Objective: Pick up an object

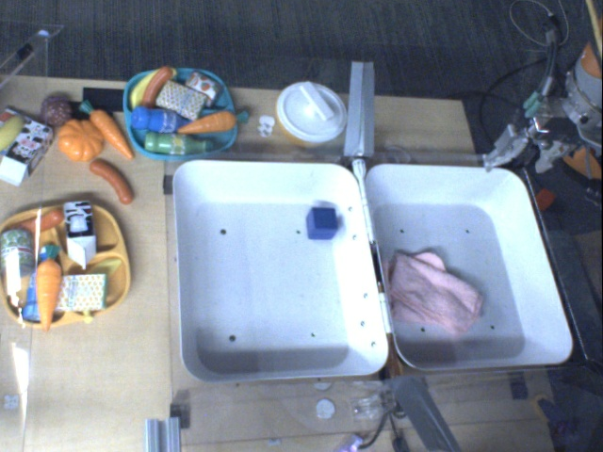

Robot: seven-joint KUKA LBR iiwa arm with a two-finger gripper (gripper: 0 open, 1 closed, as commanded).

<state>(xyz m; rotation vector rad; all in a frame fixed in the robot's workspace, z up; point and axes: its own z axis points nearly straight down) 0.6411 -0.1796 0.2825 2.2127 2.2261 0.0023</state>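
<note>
Wooden table (pixel 141 347) carries two smooth white bins; we see a blue cube (pixel 322 222) left, crumpled pink cloth (pixel 431 291) right. Gripper (pixel 513 149) far right, jaws' state unclear.

I see even overhead light, soft focus throughout; white bins (pixel 273 182) glare bright mid-frame, soft shadows along their lower walls, upper frame dim.

A blue cube (pixel 322 222) sits in the left bin (pixel 217 347), a pink cloth (pixel 431 292) in the right bin (pixel 537 281).
</note>
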